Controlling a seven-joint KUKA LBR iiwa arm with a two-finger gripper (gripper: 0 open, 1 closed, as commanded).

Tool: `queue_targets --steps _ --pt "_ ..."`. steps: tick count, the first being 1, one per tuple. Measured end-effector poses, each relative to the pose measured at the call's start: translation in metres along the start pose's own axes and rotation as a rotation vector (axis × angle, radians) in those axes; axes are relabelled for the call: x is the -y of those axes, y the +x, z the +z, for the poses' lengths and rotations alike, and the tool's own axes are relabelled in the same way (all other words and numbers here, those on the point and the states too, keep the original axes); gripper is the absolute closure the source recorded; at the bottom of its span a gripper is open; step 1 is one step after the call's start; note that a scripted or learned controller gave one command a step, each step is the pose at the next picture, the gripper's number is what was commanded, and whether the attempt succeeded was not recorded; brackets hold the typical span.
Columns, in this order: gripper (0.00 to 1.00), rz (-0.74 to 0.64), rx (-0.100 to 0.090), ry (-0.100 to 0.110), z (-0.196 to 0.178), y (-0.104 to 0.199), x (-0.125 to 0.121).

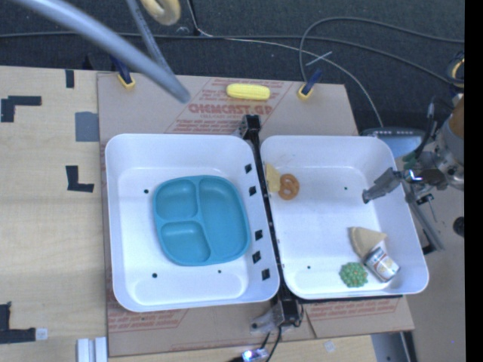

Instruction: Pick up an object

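Bench cardboard point(317, 326) runs under both bins along the near edge. Right bin point(332, 277), near corner: a green knobbly ball point(352, 274), a small can point(381, 265) lying tilted just beside it, and a tan wedge-shaped piece point(365, 238) touching the can's upper end. None of these is grasped. Left bin point(128, 277) holds a blue divided plate point(201, 219), flat, roughly centred. Against the divider in the right bin, farther back, lie a pretzel-like brown item point(289, 186) and a yellow piece point(272, 178), touching each other. Gripper point(377, 189) sits over the right bin's right rim, well apart from all objects; one dark finger points left into the bin, and whether the fingers are spread or closed cannot be told. Nothing is seen between them. Beyond the bins, a yellow oblong object point(247, 91) rests on the cardboard, between two clamps.
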State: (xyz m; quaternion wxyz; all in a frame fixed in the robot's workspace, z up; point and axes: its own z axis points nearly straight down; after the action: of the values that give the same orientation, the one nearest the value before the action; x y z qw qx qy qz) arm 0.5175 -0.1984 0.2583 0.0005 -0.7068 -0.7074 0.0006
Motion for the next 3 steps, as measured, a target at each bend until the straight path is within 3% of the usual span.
queue_targets --steps 3 --pt "0.00 -0.002 -0.001 0.003 0.161 0.001 -0.021"
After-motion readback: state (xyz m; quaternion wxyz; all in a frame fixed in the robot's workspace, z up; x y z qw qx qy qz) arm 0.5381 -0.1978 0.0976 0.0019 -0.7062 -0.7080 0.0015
